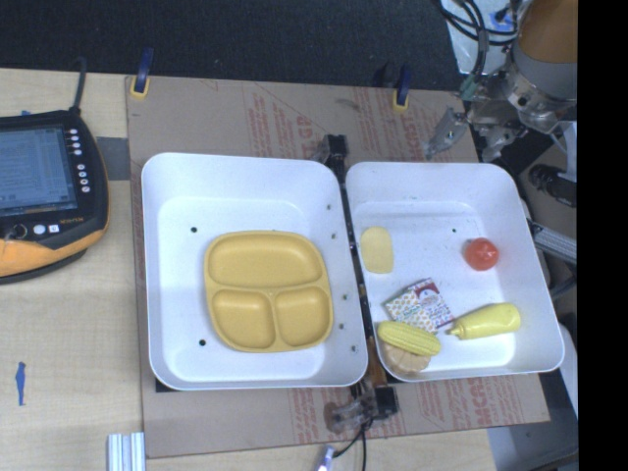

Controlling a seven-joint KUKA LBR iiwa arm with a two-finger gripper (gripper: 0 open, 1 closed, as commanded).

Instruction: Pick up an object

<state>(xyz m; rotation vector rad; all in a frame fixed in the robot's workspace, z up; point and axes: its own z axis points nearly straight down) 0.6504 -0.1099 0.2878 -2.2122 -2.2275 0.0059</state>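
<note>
Tomato (481, 253) lying red and round near right bin (530, 263)'s right wall, well apart from pale yellow block (377, 249) by the centre divider. Nearer the front: patterned packet (420, 305), corn cob (409, 339) on a round biscuit, yellow squeeze bottle (486, 322). Left bin (167, 263) carrying a yellow divided tray (267, 288). Pincer (469, 130) hovering beyond the right bin's far edge, spread, pinching nothing. Tablet (44, 189) on the table's left.
</note>
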